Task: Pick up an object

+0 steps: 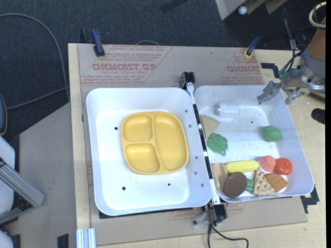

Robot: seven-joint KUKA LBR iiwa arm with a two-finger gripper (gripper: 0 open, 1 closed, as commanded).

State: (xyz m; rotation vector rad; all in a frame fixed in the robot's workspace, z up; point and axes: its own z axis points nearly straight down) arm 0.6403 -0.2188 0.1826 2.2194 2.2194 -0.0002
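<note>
I'm up at the far right corner of the right bin [305,182], my gripper [278,93] hovering over its far rim, and my two fingers stand apart with nothing between them. My grey arm [315,68] comes in from the right edge of the bench [150,66].

Down in my bin, the pickings are spread out. A clear cylinder [225,108] lies near the far wall, close to the divider between the bins. A tan wedge [209,122] sits just beside that divider, and a green leafy piece [217,143] rests right next to it, toward the near side. A green ball [271,134] sits alone near the right wall, well apart from the leafy piece.

Along the near edge of the bin there's a crowd: a yellow corn cob [242,165], a pink piece [267,163] touching a red tomato [283,166], a brown round piece [235,184] by the near left corner, and a waffle-patterned slice [269,183] packed against them. All of it is well apart from my fingers.

In the left bin [98,118] a yellow divided plate [154,141] sits in the middle, three compartments up. Two blue clamps, one at the far left [96,41] and one at the far right [251,47], grip the far edge of the bench.
</note>
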